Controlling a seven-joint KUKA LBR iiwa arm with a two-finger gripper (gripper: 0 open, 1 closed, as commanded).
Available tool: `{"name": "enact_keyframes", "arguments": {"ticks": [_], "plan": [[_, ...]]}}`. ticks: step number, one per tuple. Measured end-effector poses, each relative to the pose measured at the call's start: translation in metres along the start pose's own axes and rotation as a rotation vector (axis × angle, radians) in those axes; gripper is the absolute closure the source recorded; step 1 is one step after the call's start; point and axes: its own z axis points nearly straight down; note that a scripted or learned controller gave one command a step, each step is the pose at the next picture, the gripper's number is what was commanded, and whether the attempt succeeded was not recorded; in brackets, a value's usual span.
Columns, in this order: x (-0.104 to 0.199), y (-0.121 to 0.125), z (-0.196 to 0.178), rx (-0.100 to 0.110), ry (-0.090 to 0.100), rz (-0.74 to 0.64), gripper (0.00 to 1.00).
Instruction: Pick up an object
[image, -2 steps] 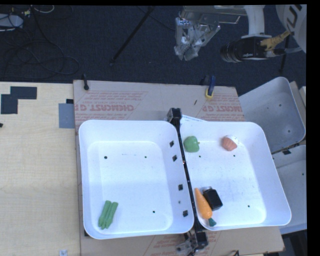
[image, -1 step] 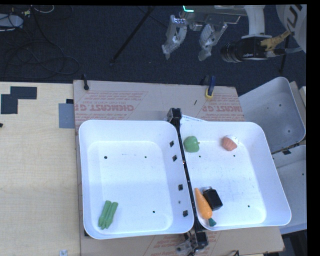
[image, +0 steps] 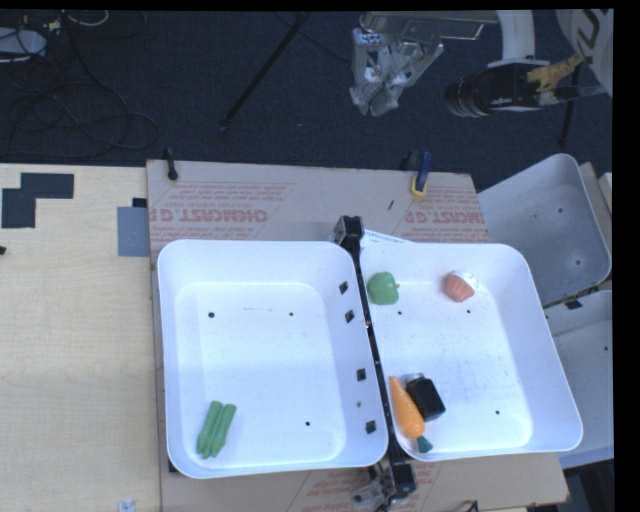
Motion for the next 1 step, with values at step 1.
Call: {"name": "enact_keyframes", "arguments": {"ticks": [1], "plan": [[-0.0004,0.0001,0.0004,0.001,0.000,0.000,0.00]]}}
